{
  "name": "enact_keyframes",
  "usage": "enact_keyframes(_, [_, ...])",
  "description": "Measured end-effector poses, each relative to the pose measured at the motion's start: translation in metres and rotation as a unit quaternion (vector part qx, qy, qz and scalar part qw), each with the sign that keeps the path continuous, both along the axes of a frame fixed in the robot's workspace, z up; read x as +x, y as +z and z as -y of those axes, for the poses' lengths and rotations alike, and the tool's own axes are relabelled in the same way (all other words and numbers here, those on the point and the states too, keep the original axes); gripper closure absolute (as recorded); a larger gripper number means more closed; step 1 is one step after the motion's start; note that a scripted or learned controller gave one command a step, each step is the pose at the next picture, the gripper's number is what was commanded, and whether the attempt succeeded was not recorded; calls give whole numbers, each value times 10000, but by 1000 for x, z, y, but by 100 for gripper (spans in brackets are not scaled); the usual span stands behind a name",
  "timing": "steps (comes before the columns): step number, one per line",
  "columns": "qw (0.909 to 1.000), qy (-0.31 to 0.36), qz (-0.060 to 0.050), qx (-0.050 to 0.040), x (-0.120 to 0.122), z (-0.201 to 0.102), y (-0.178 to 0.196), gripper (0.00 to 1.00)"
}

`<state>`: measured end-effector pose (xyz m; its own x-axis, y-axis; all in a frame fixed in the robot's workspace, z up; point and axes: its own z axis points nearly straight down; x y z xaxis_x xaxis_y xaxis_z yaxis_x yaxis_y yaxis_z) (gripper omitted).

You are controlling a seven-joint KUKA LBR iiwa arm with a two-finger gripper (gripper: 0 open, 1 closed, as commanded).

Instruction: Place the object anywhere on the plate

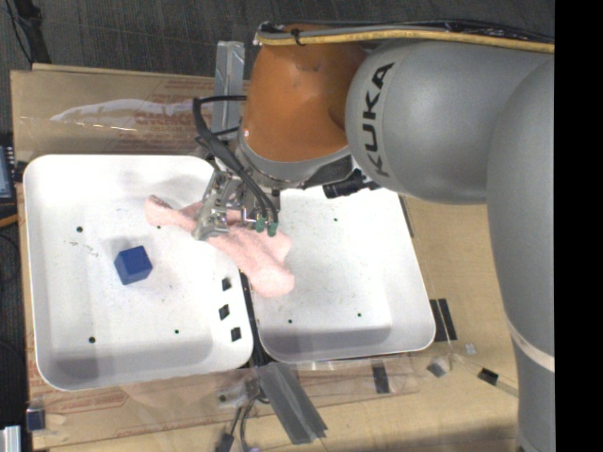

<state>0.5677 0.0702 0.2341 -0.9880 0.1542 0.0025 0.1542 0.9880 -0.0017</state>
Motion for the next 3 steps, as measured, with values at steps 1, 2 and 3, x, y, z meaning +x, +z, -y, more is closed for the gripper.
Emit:
enact_keyframes(1, [9969,782,-4,1,-26,-39,8,100])
enact_keyframes(2, [9967,813,-3,1,-56,-81,-1,100])
enact_keyframes(3, [9967,810,-1,1,-56,-81,-1,0])
